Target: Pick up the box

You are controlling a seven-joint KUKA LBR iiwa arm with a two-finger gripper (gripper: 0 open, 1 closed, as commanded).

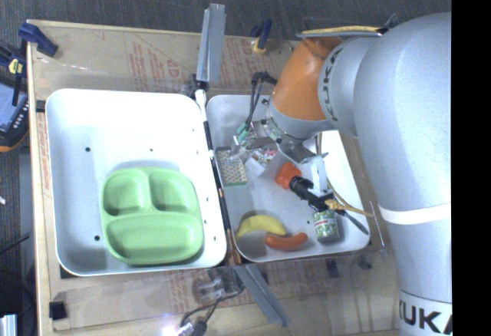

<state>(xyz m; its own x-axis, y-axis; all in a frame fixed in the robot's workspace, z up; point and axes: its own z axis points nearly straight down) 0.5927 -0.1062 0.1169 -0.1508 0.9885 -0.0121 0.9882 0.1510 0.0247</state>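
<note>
Box (232, 168) first: seen from the camera view above the tabletop (115, 58), it lay in the right bin (224, 118), a small flat thing with a speckled face. It sat hard by that bin's left wall, about halfway along it. The tool (249, 144) hung just beside the box, a little toward the bin's far end and toward its middle. From where I stood I could not tell whether the two were touching. Nor could I tell whether the tool was wide or narrow, since the wrist and its fittings crowded that spot. Nothing showed the box as gripped.

The arm (399, 97) came in from the right, big and grey. Its orange band (303, 85) bent over the far half of the right bin.

At the near end of that bin a banana (258, 224) lay by the left wall. A long red-orange piece (286, 241) lay just beside it, and they looked to be touching. A small jar (327, 228) with a green speckled side stood near the bin's near right corner. A small orange-red lump (285, 173), whose kind I could not make out, sat near the middle, well apart from the box.

The left bin (115, 127) held a green tray (152, 215) with three compartments, lying flat toward its near end.
</note>
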